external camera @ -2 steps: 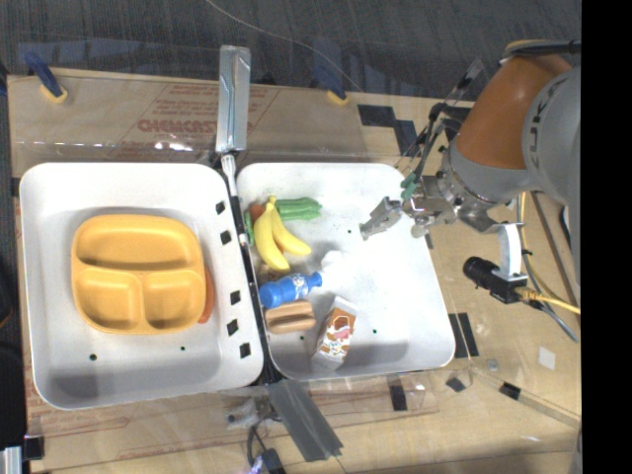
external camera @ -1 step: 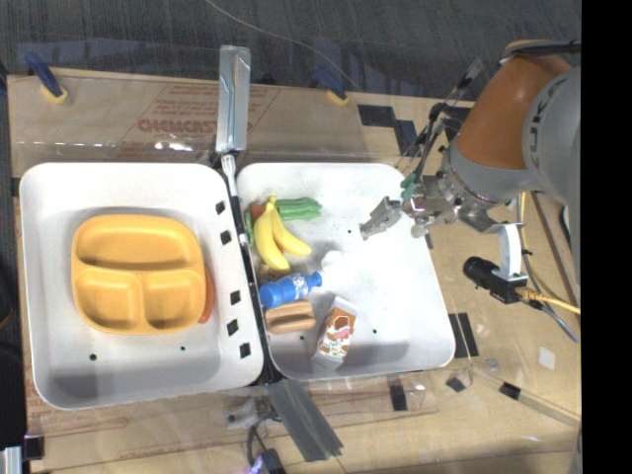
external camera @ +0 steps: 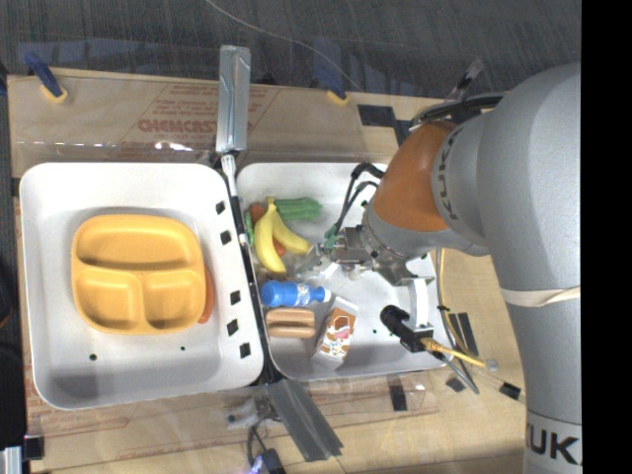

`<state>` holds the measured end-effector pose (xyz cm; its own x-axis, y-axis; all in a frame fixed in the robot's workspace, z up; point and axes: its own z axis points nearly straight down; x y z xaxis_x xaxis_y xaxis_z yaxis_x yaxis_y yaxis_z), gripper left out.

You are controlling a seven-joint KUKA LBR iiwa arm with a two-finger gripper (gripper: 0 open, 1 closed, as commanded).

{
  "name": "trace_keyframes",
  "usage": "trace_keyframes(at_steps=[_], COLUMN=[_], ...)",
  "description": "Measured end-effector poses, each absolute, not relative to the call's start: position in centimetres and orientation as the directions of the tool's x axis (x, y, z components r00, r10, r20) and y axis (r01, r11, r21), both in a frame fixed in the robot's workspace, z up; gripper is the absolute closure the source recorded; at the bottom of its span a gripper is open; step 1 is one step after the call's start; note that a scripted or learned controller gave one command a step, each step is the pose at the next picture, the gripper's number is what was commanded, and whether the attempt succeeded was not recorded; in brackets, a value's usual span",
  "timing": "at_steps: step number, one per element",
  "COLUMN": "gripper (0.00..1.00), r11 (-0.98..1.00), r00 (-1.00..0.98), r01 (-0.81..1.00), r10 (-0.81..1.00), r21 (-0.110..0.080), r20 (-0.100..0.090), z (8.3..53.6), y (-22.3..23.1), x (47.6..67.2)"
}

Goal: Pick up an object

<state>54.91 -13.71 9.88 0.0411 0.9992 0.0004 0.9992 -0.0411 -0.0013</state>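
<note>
Nearest the lens is the grey arm (external camera: 523, 196), smooth and rounded, with its glossy orange band (external camera: 415, 181) just above the wrist. It reaches in from the right over the right bin (external camera: 306, 181). Below the band the tool (external camera: 329, 253) hangs low among the bin's contents, just beside the tip of the banana (external camera: 269, 240). Its metal parts blur together from this angle, so I cannot tell whether it is wide or narrow, and nothing is visibly held in it. The banana looks the likeliest thing to take. It lies along the bin's left wall, curved, smooth-skinned and probably a light, stiff plastic toy. A grip across the thick middle of the curve should hold better than one at the tapering ends, where it could squirt out. A green vegetable (external camera: 296, 207) with a ridged look lies just behind it. In front, a blue bottle (external camera: 293, 293) lies on its side, round and likely to roll. A hot dog (external camera: 289, 322) with a soft-looking bun lies next to it. A small printed carton (external camera: 338, 336) with flat faces and sharp edges is tilted beside that. The left bin (external camera: 59, 363), matte white and shallow, carries a yellow compartment tray (external camera: 138, 273) of moulded plastic. Both bins sit on a table (external camera: 494, 403).
</note>
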Motion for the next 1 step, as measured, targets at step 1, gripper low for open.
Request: trace_keyframes(at_steps=[1], gripper=[0.0], r11=[-0.059], r00=[0.059], r01=[0.998], r10=[0.998], r21=[-0.001], r20=[0.002], z=[12.37], y=[-10.66], x=[60.4])
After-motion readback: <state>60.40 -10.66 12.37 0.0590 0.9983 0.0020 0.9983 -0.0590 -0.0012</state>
